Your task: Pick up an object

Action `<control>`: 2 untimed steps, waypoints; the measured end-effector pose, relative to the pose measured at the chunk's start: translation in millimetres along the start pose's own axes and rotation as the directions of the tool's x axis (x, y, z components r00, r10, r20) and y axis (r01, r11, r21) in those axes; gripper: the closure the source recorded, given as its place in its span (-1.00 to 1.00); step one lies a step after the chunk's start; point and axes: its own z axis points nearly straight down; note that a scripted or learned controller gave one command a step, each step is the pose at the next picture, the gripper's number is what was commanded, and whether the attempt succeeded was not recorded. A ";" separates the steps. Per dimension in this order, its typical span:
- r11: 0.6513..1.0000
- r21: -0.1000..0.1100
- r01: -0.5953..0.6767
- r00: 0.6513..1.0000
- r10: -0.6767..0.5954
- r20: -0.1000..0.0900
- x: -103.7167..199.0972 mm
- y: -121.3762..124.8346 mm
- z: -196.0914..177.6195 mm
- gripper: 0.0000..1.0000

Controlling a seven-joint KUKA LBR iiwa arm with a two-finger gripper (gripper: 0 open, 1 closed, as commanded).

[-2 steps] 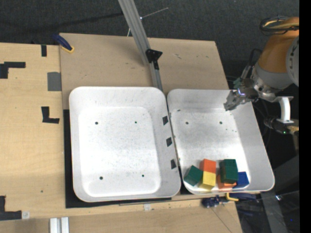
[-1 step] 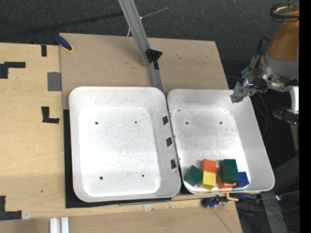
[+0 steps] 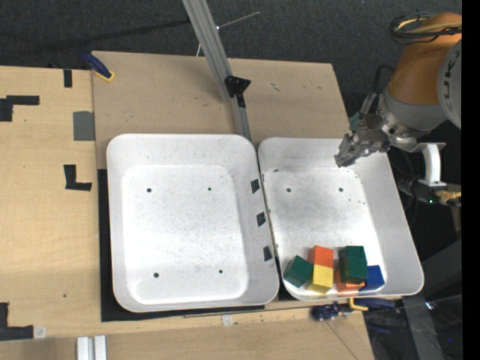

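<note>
Several small blocks lie bunched at the near end of the right bin [image 3: 390, 201]: a green block [image 3: 298, 270], an orange block [image 3: 322, 256], a yellow block [image 3: 322, 277], a dark green block [image 3: 353, 262] and a blue block [image 3: 373, 277]. My gripper [image 3: 348, 154] hangs over the far right corner of that bin, well away from the blocks. Nothing shows between its fingers.
The left bin [image 3: 124, 201] lies beside the right one. A slanted metal pole [image 3: 214, 43] with a black clamp crosses the bench behind the bins. Black tape marks dot the bench at the left.
</note>
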 end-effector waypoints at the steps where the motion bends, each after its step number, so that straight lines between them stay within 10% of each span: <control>1: 1.000 -0.001 0.002 1.000 -0.002 -0.001 57.2 -13.3 -10.4 1.00; 2: 1.000 -0.001 0.003 1.000 -0.003 -0.001 111.6 -27.1 -20.2 1.00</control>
